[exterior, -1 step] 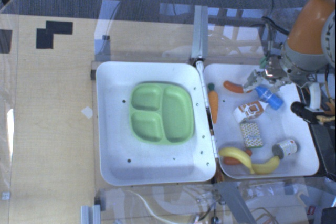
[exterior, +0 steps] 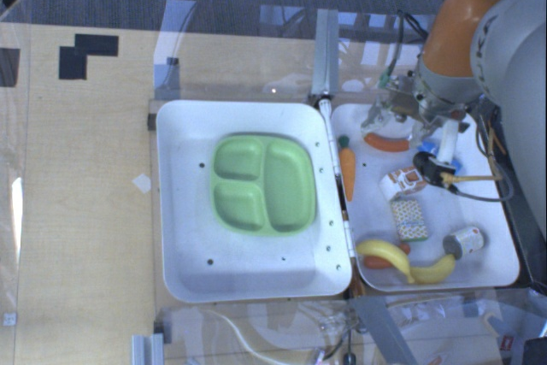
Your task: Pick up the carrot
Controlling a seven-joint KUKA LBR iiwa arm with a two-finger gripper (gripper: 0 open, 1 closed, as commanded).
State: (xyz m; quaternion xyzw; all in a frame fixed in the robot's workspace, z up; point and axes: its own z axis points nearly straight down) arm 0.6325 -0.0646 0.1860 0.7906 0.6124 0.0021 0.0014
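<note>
carrot (exterior: 347,171) in rt bin (exterior: 504,273), left edge

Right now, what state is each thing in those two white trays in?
carrot: lying flat along the right bin's left wall, untouched.
gripper: hovering over the right bin's far end, holding nothing visible.
sausage: lying flat just below the gripper.
banana: lying curved at the near edge.
green plate: sitting flat in the left bin, compartments bare.
patterned packet: lying flat mid-bin.
small can: tipped on its side.

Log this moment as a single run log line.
arm: over right bin | gripper: above sausage | carrot: lying by left wall, untouched | tray: left bin
</note>
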